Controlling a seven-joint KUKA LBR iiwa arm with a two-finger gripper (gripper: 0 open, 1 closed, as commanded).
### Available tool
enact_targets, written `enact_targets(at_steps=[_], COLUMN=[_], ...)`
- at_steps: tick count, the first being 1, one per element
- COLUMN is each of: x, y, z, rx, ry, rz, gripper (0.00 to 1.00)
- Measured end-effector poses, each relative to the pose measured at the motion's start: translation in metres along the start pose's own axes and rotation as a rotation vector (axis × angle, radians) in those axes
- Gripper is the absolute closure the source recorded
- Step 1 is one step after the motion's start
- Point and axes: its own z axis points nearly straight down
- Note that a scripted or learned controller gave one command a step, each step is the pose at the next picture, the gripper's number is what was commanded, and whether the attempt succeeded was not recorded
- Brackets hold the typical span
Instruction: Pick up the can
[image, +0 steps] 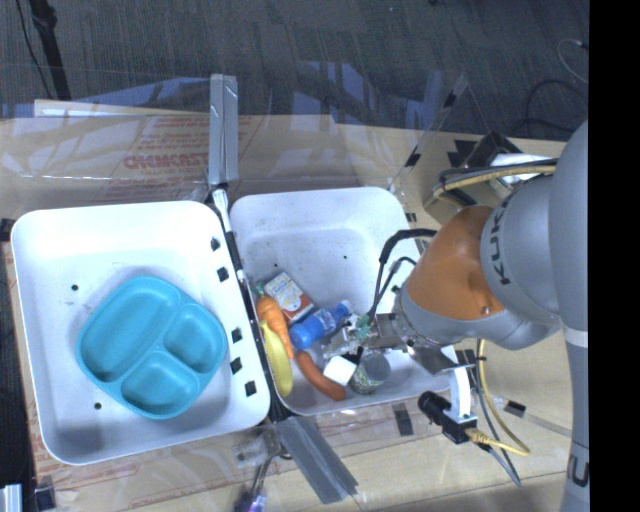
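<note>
Low in the frame's middle we see the can (371, 371) in the right bin (300, 215), touching the end effector (362, 347); whether its fingers grip it we cannot tell; beside it lie a sausage (320, 375), banana (279, 361), bottle (318, 327); at left, a blue plate (150, 345).

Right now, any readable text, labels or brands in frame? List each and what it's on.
"KUKA", partly cut off, white letters on the grey arm housing.
"CHEMGATE"-like faint red print on the brown sheet under the bench; too washed out to read surely.
Small carton in the right bin: printed label, too small to read.
Blue bottle: label blurred.
Can: no legible print.
</note>
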Motion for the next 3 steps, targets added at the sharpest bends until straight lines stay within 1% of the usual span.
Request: enact_targets(at_steps=[1,2,3], x=[-0.046,-0.034,-0.016], y=[0.048,0.035,0.000], z=[0.006,0.010,0.011], rx=[-0.010,0.000,-0.002], ry=[-0.003,0.001,0.000], rz=[-0.114,0.248,0.160], gripper=[0.00,0.00,0.00])
